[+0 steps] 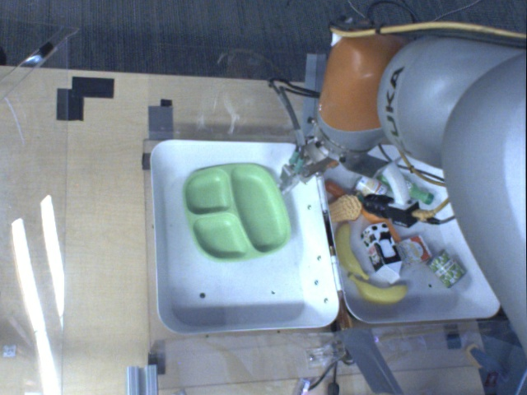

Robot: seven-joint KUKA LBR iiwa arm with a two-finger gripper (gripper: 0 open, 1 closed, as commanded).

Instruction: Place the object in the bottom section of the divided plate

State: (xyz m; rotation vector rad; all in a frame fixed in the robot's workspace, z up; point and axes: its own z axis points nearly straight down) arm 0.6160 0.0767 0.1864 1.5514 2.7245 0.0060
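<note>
We take the green divided plate (237,212) as our landmark. It lies in the left white bin (177,303), set toward that bin's far half and turned slightly at an angle. It has three sections: two smaller ones on its left side and one long one on its right. All three sections show bare green.

The end effector (298,169) sits just off the plate's far right corner, over the rim where the two bins meet. We cannot tell whether it is spread or pressed together; the wrist and the small metallic parts around it blur at this point, and we see no object clearly between its tips. The arm (428,97) rises from there to the right of the plate, with its orange band (354,81) directly above the end effector.

The loose objects all lie to the right of the plate, in the right white bin (478,303). Nearest the plate is a yellow banana (362,276), curved along that bin's left wall. Just beyond the banana from the plate is a black-and-white patterned item (380,245). Farther back we note a tan, round textured item (346,208) and an orange piece (375,214) beside it. A small green packet (447,268) lies farthest from the plate, near the arm.

We cannot tell which of these is the task's object.

The bins rest on a pale wooden table (74,220).
</note>
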